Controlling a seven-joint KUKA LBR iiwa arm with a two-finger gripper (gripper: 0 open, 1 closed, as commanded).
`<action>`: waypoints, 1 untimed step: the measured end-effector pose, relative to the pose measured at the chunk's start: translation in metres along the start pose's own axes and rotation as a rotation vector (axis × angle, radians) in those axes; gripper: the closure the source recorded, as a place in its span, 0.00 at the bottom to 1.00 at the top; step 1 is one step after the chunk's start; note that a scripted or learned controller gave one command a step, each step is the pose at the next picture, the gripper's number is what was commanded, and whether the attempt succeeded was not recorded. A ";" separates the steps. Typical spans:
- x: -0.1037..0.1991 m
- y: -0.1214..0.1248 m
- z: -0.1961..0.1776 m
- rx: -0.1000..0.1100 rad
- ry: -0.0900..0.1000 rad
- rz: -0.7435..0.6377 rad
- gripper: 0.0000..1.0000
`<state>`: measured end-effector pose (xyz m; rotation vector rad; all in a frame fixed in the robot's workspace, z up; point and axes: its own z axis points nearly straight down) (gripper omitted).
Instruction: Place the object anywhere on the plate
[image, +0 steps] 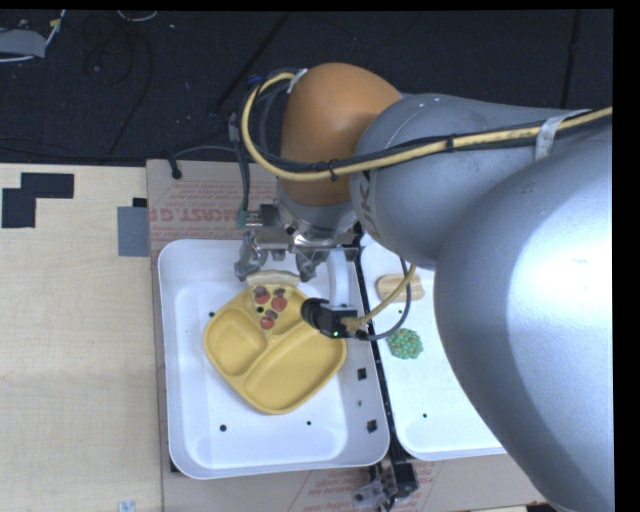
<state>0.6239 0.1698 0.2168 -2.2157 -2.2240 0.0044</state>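
Yellow divided plate (275, 352) in left bin (190, 400); end effector (278, 268) above its rim, grip indiscernible; green object (405, 344), right bin (450, 430).

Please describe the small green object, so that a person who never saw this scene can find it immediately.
Start from the two white bins; take the right bin, the one partly under the grey arm. Near its left wall, just right of the yellow divided plate in the other bin, lies the green object. It is round, bumpy and green, unlike the pale tan piece above it.
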 end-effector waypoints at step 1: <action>-0.001 0.000 0.000 0.001 0.000 0.002 0.00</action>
